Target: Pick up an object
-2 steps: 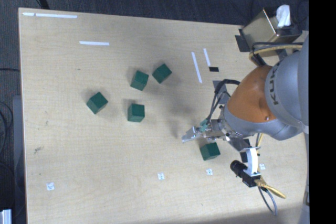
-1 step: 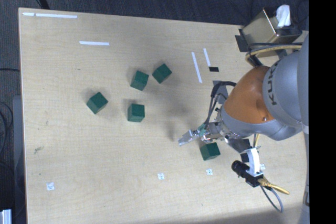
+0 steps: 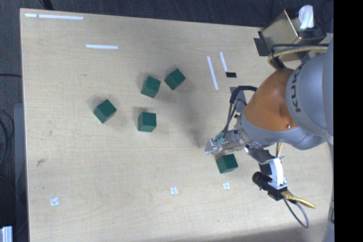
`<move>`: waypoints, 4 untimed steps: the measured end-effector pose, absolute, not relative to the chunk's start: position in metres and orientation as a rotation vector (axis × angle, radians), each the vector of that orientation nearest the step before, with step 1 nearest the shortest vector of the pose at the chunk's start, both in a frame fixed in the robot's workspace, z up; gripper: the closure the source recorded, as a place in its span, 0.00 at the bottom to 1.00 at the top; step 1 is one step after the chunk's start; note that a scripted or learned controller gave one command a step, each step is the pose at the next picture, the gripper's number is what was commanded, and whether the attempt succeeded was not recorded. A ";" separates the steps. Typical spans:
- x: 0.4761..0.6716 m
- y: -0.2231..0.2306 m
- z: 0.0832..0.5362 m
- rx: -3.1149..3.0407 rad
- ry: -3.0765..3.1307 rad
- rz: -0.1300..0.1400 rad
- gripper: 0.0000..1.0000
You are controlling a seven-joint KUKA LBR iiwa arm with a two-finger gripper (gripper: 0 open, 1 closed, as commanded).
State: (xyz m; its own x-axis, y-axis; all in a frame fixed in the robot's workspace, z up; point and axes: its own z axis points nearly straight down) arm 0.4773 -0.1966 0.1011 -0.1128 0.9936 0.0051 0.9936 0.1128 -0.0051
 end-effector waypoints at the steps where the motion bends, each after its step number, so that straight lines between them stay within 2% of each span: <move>1: 0.477 -0.197 0.101 -2.087 -2.339 0.001 0.00; 2: 0.477 -0.209 0.092 -2.049 -2.377 -0.001 0.00; 3: 0.478 -0.209 0.102 -2.044 -2.382 -0.001 1.00; 4: 0.478 -0.209 0.102 -2.043 -2.383 0.000 0.00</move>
